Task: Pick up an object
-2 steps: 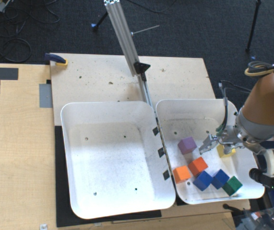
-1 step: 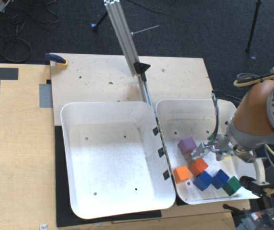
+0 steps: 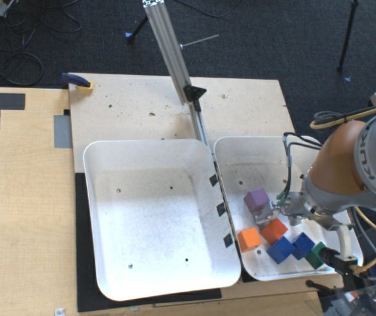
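Note:
Several small blocks lie in the right bin (image 3: 253, 151). A purple block (image 3: 256, 200) sits nearest the bin's middle. Below it are an orange block (image 3: 249, 239) and a red-orange block (image 3: 274, 230). Two blue blocks (image 3: 280, 249) (image 3: 303, 244) and a green block (image 3: 317, 255) crowd the front right corner. My gripper (image 3: 273, 211) is low in the bin, just right of the purple block and right above the red-orange one. The grey wrist (image 3: 319, 203) and its orange band (image 3: 340, 158) hide the bin's right side.
The left bin (image 3: 148, 216) lies beside the right one, with black clips (image 3: 220, 209) along the shared wall. A slanted aluminium bar (image 3: 171, 48) rises from behind the bins. A blue clamp (image 3: 76, 81) sits at the bench's far left corner.

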Robot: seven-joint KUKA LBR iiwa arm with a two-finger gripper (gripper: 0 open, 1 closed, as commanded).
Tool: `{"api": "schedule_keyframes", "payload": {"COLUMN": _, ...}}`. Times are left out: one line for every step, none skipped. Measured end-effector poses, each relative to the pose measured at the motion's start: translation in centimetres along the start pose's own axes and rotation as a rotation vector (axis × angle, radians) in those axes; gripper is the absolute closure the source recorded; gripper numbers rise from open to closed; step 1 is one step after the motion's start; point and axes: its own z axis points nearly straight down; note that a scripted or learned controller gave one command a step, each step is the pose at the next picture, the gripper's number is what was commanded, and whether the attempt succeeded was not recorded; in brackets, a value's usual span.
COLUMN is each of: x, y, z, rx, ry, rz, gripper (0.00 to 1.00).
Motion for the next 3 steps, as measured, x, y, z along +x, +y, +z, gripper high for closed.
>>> {"api": "schedule_keyframes", "payload": {"x": -0.1, "y": 0.0, "z": -1.1, "rx": 0.002, "ry": 0.002, "rz": 0.005, "gripper": 1.00}}
{"api": "schedule_keyframes", "payload": {"x": -1.1, "y": 0.5, "z": -6.4, "rx": -0.001, "ry": -0.002, "rz": 0.001, "gripper": 1.00}}
{"api": "schedule_keyframes", "payload": {"x": -1.4, "y": 0.6, "z": -10.7, "rx": -0.001, "ry": -0.002, "rz": -0.002, "gripper": 1.00}}
